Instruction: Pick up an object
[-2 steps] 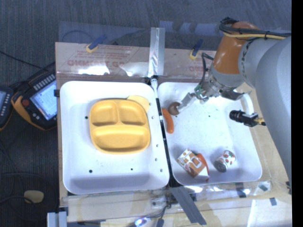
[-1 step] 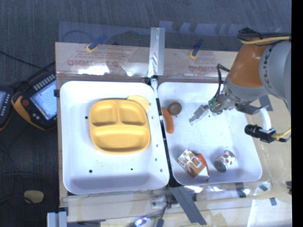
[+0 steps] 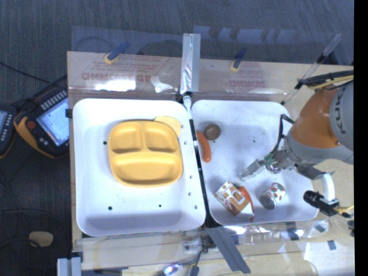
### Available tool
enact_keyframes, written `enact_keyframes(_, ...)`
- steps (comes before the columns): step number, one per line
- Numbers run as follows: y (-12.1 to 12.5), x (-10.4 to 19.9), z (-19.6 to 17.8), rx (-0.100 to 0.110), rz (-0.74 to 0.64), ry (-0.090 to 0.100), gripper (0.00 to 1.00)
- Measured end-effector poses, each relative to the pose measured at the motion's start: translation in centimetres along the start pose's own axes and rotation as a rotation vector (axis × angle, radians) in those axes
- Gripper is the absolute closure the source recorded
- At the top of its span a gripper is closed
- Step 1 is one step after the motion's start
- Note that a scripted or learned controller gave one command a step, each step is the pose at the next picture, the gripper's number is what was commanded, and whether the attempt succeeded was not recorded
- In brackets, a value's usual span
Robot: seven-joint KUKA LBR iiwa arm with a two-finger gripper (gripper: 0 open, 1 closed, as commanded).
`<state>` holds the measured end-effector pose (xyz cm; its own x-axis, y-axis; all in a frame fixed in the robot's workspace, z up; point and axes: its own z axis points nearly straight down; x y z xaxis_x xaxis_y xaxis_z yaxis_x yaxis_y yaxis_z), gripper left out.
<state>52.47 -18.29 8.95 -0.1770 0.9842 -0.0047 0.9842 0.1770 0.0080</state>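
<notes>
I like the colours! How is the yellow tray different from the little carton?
The yellow tray lies in the left bin; the carton lies in the right bin. The tray is much bigger than the carton. The tray is plain yellow with compartments; the carton is white and orange with print. Both rest on a white bin floor.

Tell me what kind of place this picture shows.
Probably a robotics lab test bench: two white bins side by side, a robot arm reaching over the right one, and a handheld controller lying on the carpet.
</notes>
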Motion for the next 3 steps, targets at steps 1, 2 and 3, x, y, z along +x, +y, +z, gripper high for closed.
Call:
enact_keyframes(1, -1.7, -3.9, -9.0, 0.009, 0.041, 0.002, 0.00)
enact_keyframes(2, -3.8, -0.2, 0.0, -0.002, -0.036, -0.001, 0.00)
enact_keyframes(3, -0.2, -1.2, -7.9, 0.007, -0.294, 0.007, 0.00)
